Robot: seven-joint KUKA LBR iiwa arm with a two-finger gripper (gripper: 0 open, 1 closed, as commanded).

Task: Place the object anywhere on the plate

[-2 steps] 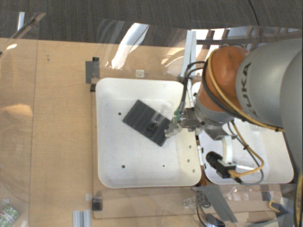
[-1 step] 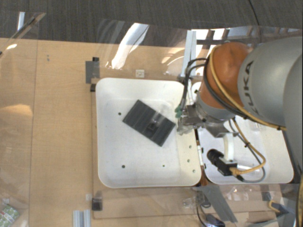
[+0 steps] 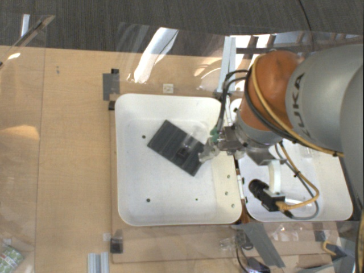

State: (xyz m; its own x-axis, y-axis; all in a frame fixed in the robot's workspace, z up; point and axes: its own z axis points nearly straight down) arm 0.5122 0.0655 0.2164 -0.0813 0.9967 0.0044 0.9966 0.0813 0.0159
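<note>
The dark plate (image 3: 174, 147) lies near the left bin's (image 3: 131, 209) centre. A small dark object (image 3: 183, 151) seems already on it, beside the gripper (image 3: 206, 153). Its grip state I cannot tell. Next: retreat cleanly.

Robotics lab or test cell, not a home or shop. Evidence: a large grey industrial arm (image 3: 318, 95) with an orange band, maker's lettering on its casing and loose cabling along its wrist. Pale wood bench (image 3: 57, 152) carrying two shallow white bins, left bin (image 3: 131, 203) and right bin (image 3: 335, 209), butted side by side. Black stops (image 3: 111, 84) and metal brackets fix the bins in place. Clear plastic shielding (image 3: 170, 50) stands at the bench's far edge. Grey ribbed office-type carpet (image 3: 142, 4) beyond.
</note>
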